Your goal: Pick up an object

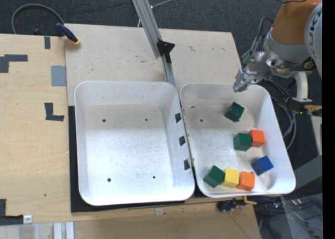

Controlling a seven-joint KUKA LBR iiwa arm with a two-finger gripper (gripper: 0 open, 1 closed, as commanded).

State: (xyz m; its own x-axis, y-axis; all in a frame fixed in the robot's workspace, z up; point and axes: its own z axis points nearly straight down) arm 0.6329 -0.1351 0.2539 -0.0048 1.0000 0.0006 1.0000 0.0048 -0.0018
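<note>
Arm poised over the far edge of the right bin, blocks loose below it.

The gripper (242,83) hung at the far rim of the right bin (277,123), reaching in from the right; how it was set could not be told from this angle, and no block showed in it. Just near of it sat a dark green block (235,112), tilted. Further toward the near side, a second green block (242,141) touched an orange block (257,137) on its right. A blue block (262,165) lay near the right wall. Along the near wall ran a row: a green block (214,176), a yellow block (231,177) and another orange block (246,180), touching one another. The left bin (84,128) stood alongside.
</note>
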